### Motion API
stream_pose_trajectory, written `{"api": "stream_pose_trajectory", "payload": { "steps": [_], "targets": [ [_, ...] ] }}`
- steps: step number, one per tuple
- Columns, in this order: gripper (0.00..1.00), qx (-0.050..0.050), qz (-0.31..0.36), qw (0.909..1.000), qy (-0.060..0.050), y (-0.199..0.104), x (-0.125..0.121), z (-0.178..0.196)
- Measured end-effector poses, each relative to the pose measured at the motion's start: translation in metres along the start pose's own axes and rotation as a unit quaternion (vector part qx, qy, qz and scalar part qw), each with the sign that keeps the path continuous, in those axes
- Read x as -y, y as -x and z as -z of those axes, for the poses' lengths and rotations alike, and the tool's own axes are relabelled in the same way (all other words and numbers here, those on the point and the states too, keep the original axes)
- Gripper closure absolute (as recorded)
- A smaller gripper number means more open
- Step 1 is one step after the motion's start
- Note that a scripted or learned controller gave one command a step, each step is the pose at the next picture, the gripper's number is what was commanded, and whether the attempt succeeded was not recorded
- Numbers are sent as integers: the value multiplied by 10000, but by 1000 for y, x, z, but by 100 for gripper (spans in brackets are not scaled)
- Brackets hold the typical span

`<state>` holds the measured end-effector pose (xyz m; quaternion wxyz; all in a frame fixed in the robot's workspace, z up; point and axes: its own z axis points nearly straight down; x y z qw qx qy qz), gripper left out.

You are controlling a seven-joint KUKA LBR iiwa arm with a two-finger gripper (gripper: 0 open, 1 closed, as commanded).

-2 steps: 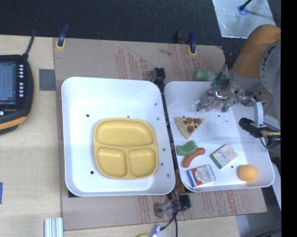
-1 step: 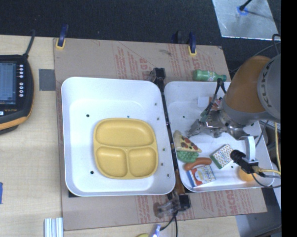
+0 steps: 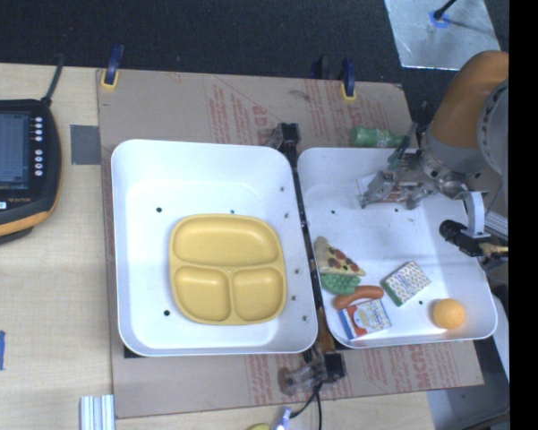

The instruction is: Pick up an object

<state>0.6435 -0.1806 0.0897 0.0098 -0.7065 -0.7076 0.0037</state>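
Tool (image 3: 387, 189) hangs over the right bin (image 3: 483, 330) at about 1 o'clock, nothing betw. its prongs; can't tell how wide it stands. Pick looks not yet done. All candidates lie at bin's 6 o'clock end: pizza toy (image 3: 335, 260), green piece (image 3: 340, 282), sausage (image 3: 359, 296), red-blue packet (image 3: 369, 316), checkered box (image 3: 405, 282), orange ball (image 3: 448, 313). Cluster's tight w/ neighbours touching; ball sits apart, prob. easiest. Left bin (image 3: 134, 240) carries yellow divided tray (image 3: 226, 269); pendant (image 3: 16, 170) on table (image 3: 36, 330) at 9.

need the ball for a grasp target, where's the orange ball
The orange ball lies in the right bin's near right corner, just right of the green patterned block.
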Motion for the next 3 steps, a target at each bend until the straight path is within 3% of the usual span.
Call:
{"api": "stream_pose_trajectory", "payload": {
  "steps": [1, 2, 3],
  "targets": [
    [0, -10, 18, 10000, -34, 28, -9, -1],
    [100, -5, 31, 10000, -58, 29, -8, 9],
    [100, 42, 15, 10000, 89, -14, 20, 90]
  ]
}}
